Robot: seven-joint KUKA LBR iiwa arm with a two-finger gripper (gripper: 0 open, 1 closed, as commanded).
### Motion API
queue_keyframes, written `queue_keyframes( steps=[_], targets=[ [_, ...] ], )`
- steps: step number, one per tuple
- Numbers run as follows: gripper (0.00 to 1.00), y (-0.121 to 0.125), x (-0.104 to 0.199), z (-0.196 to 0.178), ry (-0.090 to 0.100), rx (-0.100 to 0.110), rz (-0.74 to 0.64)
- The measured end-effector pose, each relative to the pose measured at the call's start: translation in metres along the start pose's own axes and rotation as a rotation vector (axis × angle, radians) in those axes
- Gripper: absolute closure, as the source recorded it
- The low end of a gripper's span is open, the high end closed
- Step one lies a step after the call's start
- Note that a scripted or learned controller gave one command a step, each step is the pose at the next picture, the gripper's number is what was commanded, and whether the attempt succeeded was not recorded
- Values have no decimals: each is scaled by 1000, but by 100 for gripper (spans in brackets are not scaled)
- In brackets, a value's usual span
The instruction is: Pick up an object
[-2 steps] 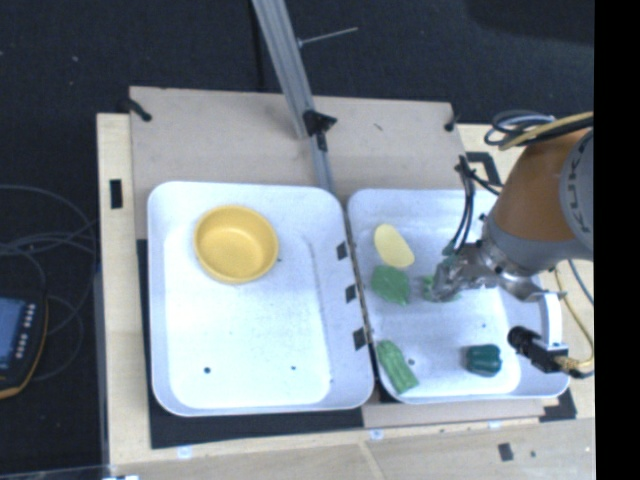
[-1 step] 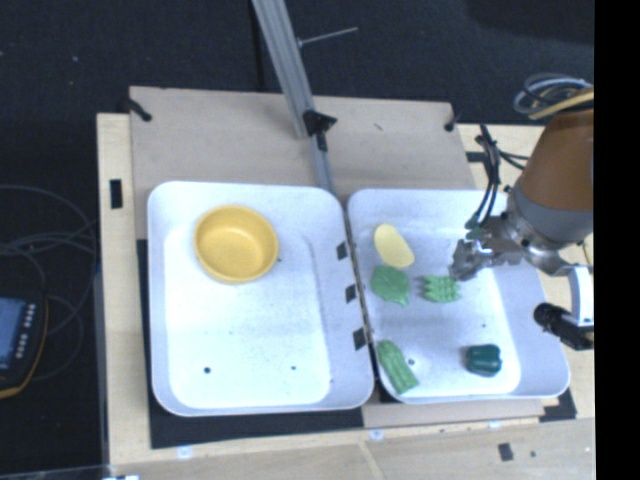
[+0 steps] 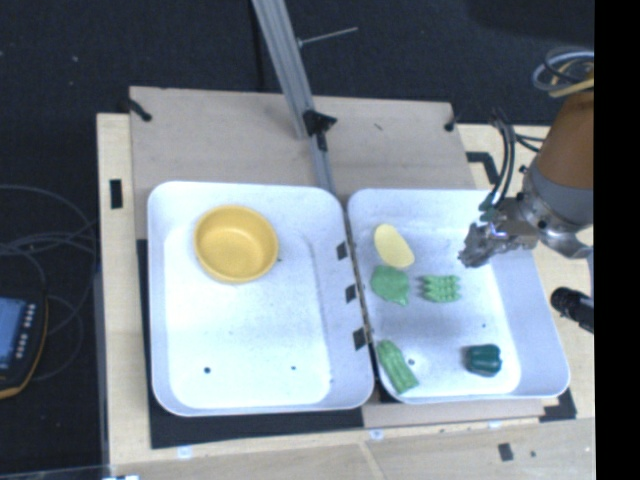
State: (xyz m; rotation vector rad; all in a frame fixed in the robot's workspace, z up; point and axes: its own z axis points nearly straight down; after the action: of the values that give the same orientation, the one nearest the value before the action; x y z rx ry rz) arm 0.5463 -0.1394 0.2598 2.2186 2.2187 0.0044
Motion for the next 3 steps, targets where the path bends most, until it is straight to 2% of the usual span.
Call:
queue_keyframes(
  steps=[1,2,3],
  targets=[
    [100,1,-1,-19,1,2,0],
    [100,24,41,-15,1,5,-3],
    [100,35,82,-13,1,5,-3]
  ],
)
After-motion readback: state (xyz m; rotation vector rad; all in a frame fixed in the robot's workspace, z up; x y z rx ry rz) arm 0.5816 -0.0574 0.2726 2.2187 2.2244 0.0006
